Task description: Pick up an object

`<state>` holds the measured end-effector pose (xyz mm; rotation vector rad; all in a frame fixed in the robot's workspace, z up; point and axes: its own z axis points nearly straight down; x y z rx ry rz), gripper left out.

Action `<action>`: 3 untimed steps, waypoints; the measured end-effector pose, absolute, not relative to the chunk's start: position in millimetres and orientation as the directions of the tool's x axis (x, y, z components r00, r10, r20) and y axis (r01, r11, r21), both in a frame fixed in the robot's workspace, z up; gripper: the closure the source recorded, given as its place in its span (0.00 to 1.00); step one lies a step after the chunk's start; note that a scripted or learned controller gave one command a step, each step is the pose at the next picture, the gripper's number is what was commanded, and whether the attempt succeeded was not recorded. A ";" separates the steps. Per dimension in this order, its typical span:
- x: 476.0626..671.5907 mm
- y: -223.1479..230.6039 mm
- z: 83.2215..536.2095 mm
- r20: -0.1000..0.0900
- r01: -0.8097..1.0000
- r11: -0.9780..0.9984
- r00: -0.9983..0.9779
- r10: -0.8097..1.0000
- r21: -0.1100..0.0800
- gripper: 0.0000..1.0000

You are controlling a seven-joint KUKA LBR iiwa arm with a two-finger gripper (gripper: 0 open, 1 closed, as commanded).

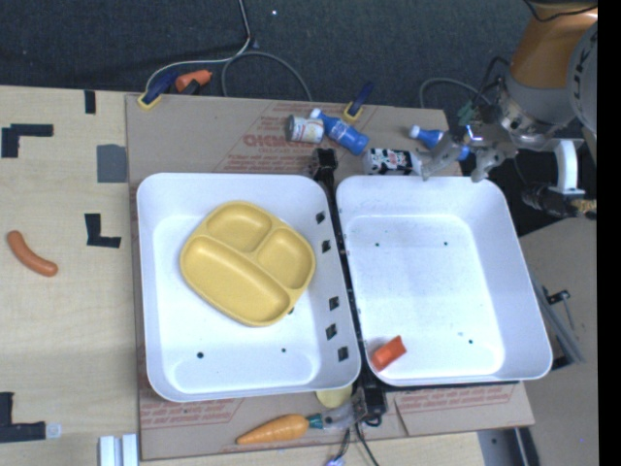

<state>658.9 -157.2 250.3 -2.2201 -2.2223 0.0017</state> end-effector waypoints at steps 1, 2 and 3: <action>646.6 -151.7 95.3 0.000 1.000 0.001 -0.001 1.000 0.001 0.00; 646.6 -91.7 85.9 -0.004 1.000 0.005 -0.005 1.000 0.002 0.00; 669.6 -102.3 85.4 0.000 1.000 0.003 -0.003 1.000 0.002 0.00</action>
